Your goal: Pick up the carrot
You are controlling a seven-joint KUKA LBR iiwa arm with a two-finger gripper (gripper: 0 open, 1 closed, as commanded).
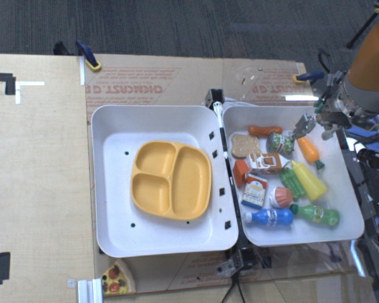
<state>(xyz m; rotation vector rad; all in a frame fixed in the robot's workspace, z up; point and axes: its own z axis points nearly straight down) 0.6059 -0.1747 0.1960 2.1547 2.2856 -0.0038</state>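
Observation:
The carrot [307, 149], orange with a green stub at its lower right end, lies in the right bin [345, 188] near its upper right side. It sits between a green leafy toy [280, 143] and the bin's right wall. My gripper [316, 129] hovers just above the carrot's upper end. It is open, one grey finger [301, 126] standing left of the carrot. Nothing is between the fingers.
The right bin is crowded: a red sausage [264, 131], bread slice [245, 146], small cartons [265, 163], yellow bottle [308, 178], green bottle [317, 214] and blue bottle [271, 218]. The left bin [107, 169] holds a yellow divided plate [172, 180].

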